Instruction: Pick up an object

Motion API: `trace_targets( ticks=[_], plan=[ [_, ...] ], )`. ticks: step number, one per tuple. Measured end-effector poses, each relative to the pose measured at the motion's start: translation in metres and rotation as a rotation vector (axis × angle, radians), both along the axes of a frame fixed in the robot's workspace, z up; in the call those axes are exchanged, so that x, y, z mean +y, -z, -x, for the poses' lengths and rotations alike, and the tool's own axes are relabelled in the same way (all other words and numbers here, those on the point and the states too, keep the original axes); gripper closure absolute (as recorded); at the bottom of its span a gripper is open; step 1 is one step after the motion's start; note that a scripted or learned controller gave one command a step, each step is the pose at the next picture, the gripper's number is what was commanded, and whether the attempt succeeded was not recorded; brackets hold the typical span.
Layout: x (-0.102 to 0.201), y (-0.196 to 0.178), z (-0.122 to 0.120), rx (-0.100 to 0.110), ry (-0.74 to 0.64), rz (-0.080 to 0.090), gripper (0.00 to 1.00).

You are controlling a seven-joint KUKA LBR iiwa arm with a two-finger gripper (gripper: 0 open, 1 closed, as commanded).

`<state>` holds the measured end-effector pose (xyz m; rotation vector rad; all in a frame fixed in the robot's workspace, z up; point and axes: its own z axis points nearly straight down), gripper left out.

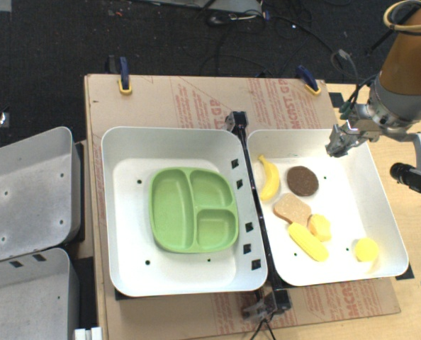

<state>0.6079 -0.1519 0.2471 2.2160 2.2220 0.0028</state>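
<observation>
The right bin [380,211] holds toy food: a yellow banana [269,178], a round brown patty [302,180], a tan bread slice [291,208], a small yellow-orange piece [320,227], a long yellow piece [308,243] and a small round yellow piece [366,249]. My gripper [337,142] hangs over the bin's far right corner, up and to the right of the patty, apart from all the food. I see nothing in it.
The left bin [125,261] holds a green divided plate [193,210]. A black divider with clamps runs between the bins. Loose white bin lids [26,190] lie at the far left. The arm [405,55] comes in from the upper right.
</observation>
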Motion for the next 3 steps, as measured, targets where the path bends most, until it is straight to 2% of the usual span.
trace_targets(
  ticks=[3],
  plan=[
    [0.147,0.019,0.039,0.007,-0.004,-0.002,1.00]
  ],
)
